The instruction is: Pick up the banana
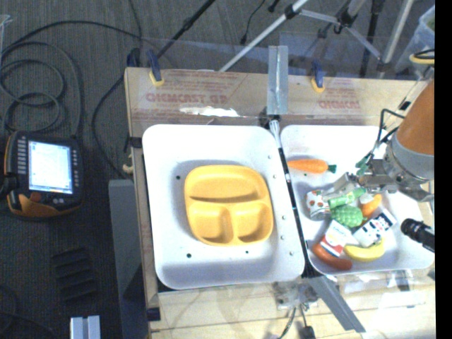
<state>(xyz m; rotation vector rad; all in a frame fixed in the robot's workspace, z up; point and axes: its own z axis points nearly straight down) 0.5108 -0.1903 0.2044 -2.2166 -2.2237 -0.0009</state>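
The banana (366, 252) lies at the near edge of the right bin (424, 263), curved side down, ends turned up, crowded in a heap; it touches a small white carton (373, 228) just behind it and a red sausage-like toy (332, 256) at its left end. I judge it a light plastic toy, stiff, smooth and somewhat slippery, so it will not bruise, but it may squirt out of a pinch that lands off-centre; the best hold looks to be across the narrow width at mid-length, where the curve is fattest and the sides are nearest parallel, coming straight down so I do not drag the carton along. My gripper (353, 189) hangs over the same bin but farther back, above a green toy (346, 214) and an orange one (370, 205), with a small can (316, 203) to its left and a carrot (308, 166) beyond; the banana is near but not under me. As for my fingers, they blur into the clutter beneath, and I cannot tell how far apart they stand or whether they touch anything; I see nothing clearly held between them. The left bin (162, 189) bears a yellow divided tray (228, 204), well apart from my work.
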